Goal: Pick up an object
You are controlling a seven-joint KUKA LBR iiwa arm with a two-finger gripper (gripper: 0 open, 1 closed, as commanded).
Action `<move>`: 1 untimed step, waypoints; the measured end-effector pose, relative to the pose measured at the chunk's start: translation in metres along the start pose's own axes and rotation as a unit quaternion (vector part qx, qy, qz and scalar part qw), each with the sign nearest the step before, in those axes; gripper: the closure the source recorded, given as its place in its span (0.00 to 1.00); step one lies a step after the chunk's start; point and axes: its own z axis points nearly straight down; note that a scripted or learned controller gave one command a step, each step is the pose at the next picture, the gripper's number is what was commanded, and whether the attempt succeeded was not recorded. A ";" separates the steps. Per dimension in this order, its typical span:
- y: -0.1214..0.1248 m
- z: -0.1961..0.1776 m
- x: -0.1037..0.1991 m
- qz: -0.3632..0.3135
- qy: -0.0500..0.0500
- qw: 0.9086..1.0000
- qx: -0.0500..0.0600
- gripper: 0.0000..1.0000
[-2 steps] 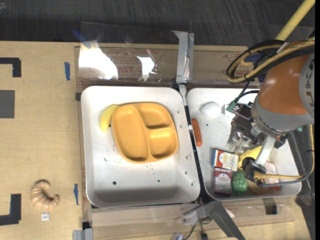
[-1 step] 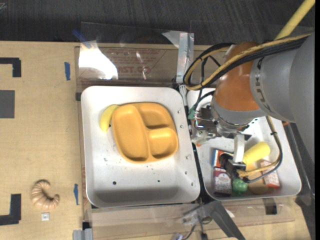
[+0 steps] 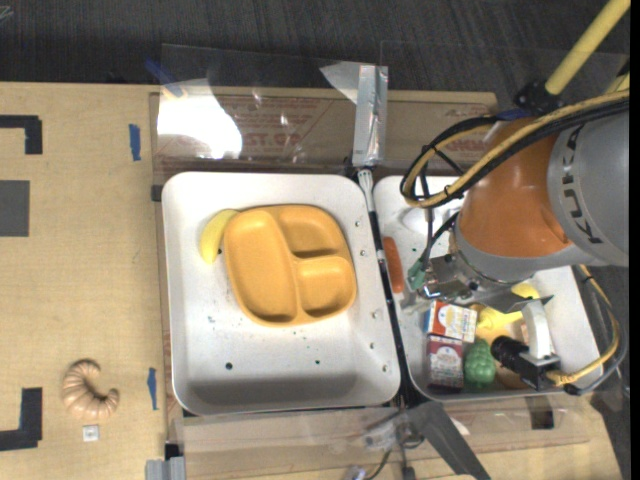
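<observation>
My gripper [image 3: 433, 280] is down in the right bin [image 3: 570, 388], mostly hidden under the grey and orange wrist. Just below it stands a small red and white carton [image 3: 452, 324], with a dark red carton [image 3: 445, 360] in front of that. A green toy vegetable [image 3: 480, 363] lies beside the cartons, and a yellow object [image 3: 497, 320] is behind it. An orange-red item [image 3: 393, 264] lies along the bin's left wall, left of the gripper. I see nothing lifted.
The left bin [image 3: 280, 368] holds a yellow divided plate [image 3: 290, 263] with a banana [image 3: 212, 234] tucked under its left edge. A tan croissant-like toy [image 3: 90, 388] lies on the bench at lower left. A clear plastic sheet [image 3: 270, 118] stands behind the bins.
</observation>
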 end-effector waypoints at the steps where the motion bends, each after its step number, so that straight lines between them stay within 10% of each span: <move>1: 0.040 0.001 -0.065 0.144 -0.001 0.990 -0.001 1.00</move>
